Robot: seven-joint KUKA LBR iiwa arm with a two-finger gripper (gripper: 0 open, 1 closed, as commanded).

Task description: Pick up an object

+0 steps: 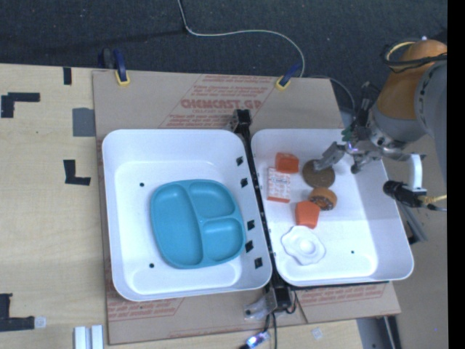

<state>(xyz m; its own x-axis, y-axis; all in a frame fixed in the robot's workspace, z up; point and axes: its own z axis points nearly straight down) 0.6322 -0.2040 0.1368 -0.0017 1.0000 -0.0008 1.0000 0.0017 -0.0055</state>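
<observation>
A: We see the worktop (145, 318) from above, carrying two white bins side by side. The left bin (123, 166) holds a blue tray (196, 222) with three compartments. The right bin (378, 246) holds the loose items: an orange block (286, 163), a printed card (278, 185), a brown disc (317, 174), a brown roll (322, 198), an orange cube (307, 214) and a white piece (303, 245).

B: Where is the gripper (347, 153)?

A: It hangs over the upper right part of the right bin, just beside the brown disc, on the arm (407, 97) that reaches in from the right. We can make out two prongs spread apart, so we read the jaws as open, with nothing between them.

B: How far along is the task, then?

A: We judge it to be at the approach stage. Every item lies on the bin floor; none is lifted. The brown disc lies nearest the gripper, and we take it as the likely target, though we cannot tell whether a prong touches it.

B: What is left?

A: By our reading, everything that counts: closing the jaws on an item and raising it clear of the bin.
</observation>
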